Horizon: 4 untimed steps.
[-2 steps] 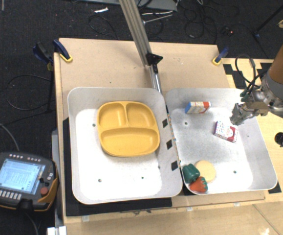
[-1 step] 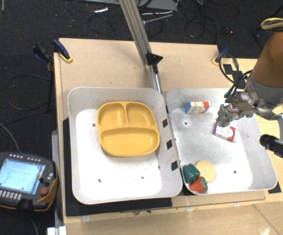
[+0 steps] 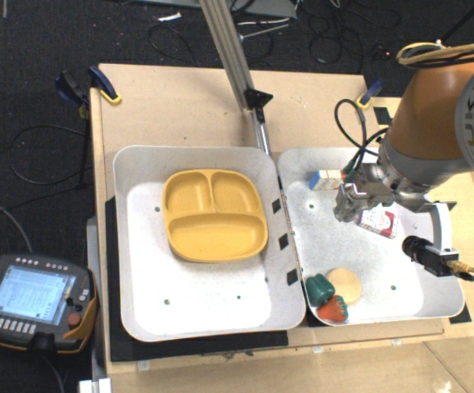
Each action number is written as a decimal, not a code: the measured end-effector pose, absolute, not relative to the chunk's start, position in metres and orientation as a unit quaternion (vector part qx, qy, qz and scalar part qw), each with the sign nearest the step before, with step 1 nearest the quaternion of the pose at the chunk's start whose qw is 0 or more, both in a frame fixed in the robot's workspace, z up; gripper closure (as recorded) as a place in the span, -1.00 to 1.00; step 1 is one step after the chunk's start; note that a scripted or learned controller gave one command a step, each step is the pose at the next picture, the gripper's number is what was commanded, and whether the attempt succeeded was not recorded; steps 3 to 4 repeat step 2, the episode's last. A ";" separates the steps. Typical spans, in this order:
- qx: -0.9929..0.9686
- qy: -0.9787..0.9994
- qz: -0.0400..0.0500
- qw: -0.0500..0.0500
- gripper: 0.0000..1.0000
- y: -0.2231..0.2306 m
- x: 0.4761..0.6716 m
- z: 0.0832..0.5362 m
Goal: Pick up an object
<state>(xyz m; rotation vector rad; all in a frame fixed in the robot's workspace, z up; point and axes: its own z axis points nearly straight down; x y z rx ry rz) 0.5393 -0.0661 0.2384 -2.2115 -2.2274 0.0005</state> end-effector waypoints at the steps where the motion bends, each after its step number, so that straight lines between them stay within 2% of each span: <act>1: -0.704 -0.710 -0.001 0.001 1.00 -0.014 0.531 0.247; 2: -0.704 -0.710 0.000 0.002 1.00 0.043 0.511 0.235; 4: -0.704 -0.710 0.000 0.002 1.00 0.043 0.511 0.235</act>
